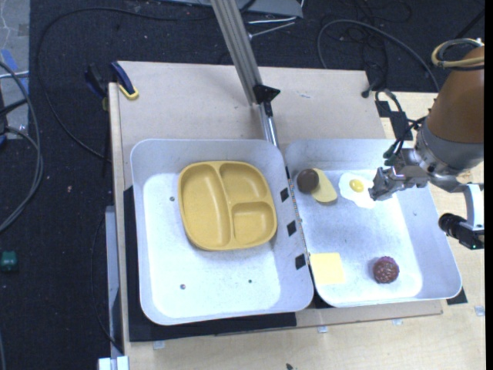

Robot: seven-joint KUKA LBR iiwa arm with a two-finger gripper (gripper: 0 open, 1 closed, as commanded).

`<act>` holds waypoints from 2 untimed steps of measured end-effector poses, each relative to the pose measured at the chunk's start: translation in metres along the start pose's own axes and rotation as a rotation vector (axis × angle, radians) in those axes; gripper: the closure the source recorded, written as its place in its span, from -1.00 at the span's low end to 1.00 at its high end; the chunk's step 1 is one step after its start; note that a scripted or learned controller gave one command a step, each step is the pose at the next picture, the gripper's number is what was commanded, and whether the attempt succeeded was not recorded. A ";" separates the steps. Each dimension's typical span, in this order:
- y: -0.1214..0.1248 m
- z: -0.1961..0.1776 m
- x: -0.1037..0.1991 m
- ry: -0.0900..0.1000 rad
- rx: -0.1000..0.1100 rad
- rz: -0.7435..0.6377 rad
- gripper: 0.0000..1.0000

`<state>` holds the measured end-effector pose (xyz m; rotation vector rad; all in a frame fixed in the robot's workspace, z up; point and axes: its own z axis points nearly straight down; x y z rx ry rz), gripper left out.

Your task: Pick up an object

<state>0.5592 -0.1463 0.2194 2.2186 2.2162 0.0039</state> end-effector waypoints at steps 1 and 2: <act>0.000 -0.063 0.005 0.000 -0.002 -0.005 1.00; -0.012 -0.050 0.065 0.004 0.008 -0.008 1.00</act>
